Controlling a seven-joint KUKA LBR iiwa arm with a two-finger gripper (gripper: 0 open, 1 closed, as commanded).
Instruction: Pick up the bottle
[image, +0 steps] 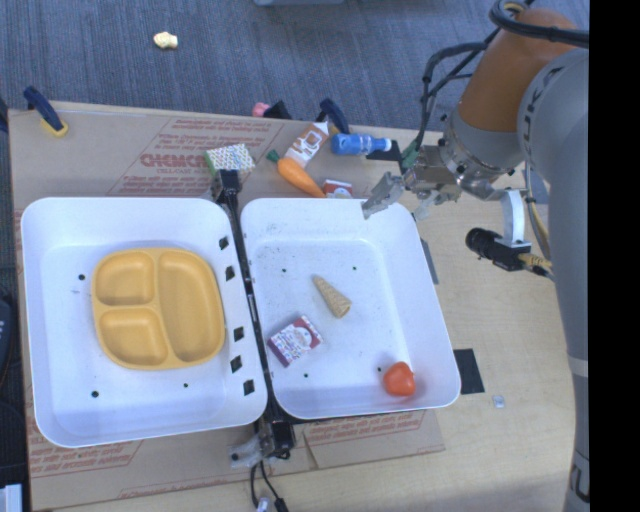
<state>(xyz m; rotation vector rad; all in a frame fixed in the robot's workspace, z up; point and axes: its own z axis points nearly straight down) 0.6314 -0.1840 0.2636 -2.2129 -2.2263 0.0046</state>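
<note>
Hovering over the far right corner of the right bin (425, 300), just past its rim: gripper (400, 196), fingers spread apart and grasping nothing. Hanging above it, the grey arm (560, 110) with its orange band (505, 75), partly cut off at the top of the view. Lying behind the right bin, on the cardboard beyond its far rim: blue bottle (357, 144), on its side, near the gripper but apart from it. Lying beside the bottle, toward the left: a white and orange bottle (309, 143), a carrot (298, 176), and a small red and white packet (338, 187) too small for reading. Resting inside the right bin: an ice cream cone (332, 296) near the middle, a red and white box (294, 341) toward its left, a tomato (399, 379) near its near right corner. Sitting left of the right bin, touching along the shared edge: the left bin (45, 300), holding a yellow divided plate (158, 306).
</note>
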